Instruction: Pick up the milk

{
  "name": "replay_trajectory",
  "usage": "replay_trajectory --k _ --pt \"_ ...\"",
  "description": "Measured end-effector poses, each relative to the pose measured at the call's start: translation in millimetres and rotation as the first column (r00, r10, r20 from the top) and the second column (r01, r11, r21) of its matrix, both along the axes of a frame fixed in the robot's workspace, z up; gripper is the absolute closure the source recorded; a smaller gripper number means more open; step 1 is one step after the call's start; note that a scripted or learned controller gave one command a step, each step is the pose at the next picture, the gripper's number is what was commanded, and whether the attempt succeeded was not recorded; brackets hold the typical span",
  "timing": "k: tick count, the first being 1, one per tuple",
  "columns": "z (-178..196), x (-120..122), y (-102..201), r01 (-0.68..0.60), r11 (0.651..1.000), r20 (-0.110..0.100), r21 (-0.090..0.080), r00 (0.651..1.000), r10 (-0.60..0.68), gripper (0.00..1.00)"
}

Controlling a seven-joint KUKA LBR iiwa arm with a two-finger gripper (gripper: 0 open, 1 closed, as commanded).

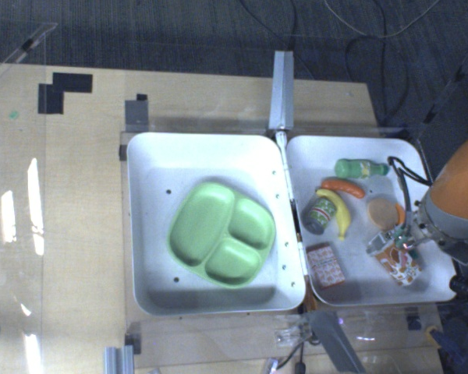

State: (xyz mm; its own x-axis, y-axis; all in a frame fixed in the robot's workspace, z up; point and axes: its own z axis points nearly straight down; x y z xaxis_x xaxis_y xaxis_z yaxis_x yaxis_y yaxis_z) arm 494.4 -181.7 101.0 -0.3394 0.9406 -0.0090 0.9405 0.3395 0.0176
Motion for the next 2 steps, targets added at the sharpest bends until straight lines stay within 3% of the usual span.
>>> replay_trajectory --k 1,2 --pt "11.2 2.4 0.6 -0.002 1.000 0.006 -0.001 1.000 0.002 1.00" --pt "48.0 -5.8 21.4 0.036 0.999 -0.014 0.001 0.999 -0.036 1.00"
